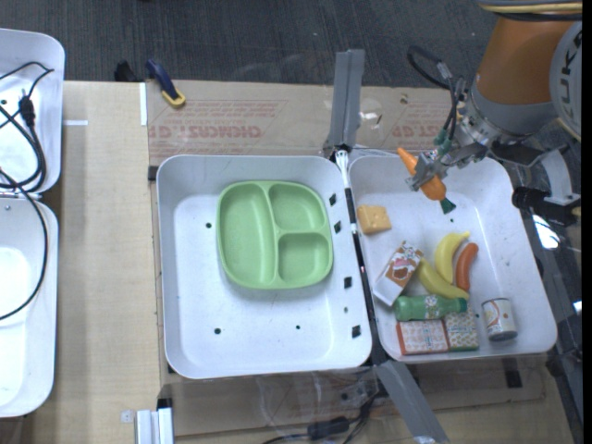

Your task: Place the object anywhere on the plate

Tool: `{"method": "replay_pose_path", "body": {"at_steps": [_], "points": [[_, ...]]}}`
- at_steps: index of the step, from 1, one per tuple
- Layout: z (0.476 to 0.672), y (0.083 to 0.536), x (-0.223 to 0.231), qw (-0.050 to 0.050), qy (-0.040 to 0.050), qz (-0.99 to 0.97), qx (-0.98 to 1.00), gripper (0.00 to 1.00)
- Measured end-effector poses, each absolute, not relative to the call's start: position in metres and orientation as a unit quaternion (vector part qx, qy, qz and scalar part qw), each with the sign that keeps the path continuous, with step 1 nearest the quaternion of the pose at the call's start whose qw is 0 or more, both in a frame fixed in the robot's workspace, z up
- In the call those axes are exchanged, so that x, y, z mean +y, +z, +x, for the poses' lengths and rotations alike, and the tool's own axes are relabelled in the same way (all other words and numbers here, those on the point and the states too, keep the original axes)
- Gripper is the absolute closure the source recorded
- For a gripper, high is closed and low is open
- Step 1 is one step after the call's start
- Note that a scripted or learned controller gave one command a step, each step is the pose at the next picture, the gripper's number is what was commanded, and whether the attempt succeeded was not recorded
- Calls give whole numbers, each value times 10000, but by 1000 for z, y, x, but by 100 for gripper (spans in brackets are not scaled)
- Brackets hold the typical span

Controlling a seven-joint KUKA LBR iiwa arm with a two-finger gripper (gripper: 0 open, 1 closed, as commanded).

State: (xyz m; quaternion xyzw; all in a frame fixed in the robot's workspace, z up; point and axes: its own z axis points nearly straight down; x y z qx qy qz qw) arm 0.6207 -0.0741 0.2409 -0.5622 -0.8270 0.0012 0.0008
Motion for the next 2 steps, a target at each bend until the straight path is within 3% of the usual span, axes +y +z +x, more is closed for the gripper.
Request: {"method": "replay_pose_path", "body": {"at_steps": [1,2], "points": [[609,190,11,11,14,-5534,-8329,100],[603,191,92,3,12,-5352,-8447,100]]}}
